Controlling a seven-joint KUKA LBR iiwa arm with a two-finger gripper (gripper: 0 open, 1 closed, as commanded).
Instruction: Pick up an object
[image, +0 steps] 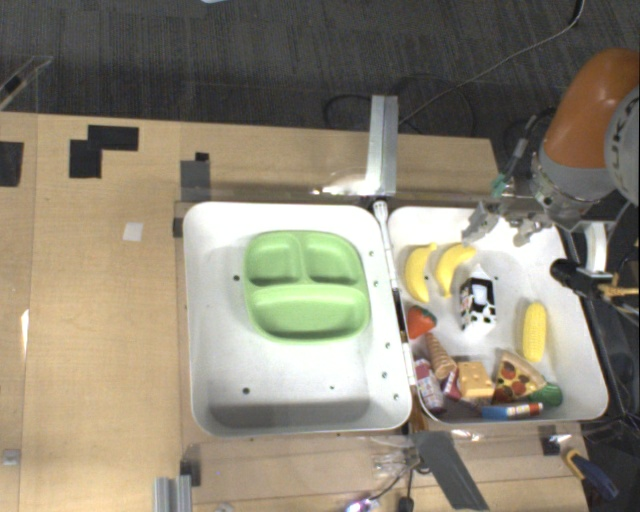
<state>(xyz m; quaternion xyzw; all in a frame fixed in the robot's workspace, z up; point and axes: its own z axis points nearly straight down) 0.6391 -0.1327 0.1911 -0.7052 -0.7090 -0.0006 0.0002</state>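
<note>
- We saw the gripper (505, 226) above the far edge of the right bin (580, 345), with its two fingers spread apart and nothing between them.
- The grey arm with its orange band (590, 110) came in from the right side, above the far right corner of that bin.
- Just in front of the gripper, inside the right bin, two bananas (436, 268) lay side by side, touching each other.
- Beside the bananas, a little nearer to us, stood a small black and white cow toy (478, 302).
- To the right of the cow there was a yellow corn cob (535, 331), apart from the other things.
- By the left wall of the right bin we noticed a red strawberry (421, 322).
- In the near part of this bin several small things lay close together: a pizza slice (517, 376), a block of cheese (476, 380) and an ice cream cone (440, 357); others there we could not tell.
- The left bin (215, 330) carried a green divided plate (305, 282), which lay flat, toward the far side.
- Both bins sat side by side on the wooden counter (90, 330), well apart from the black marks at its far left.
</note>
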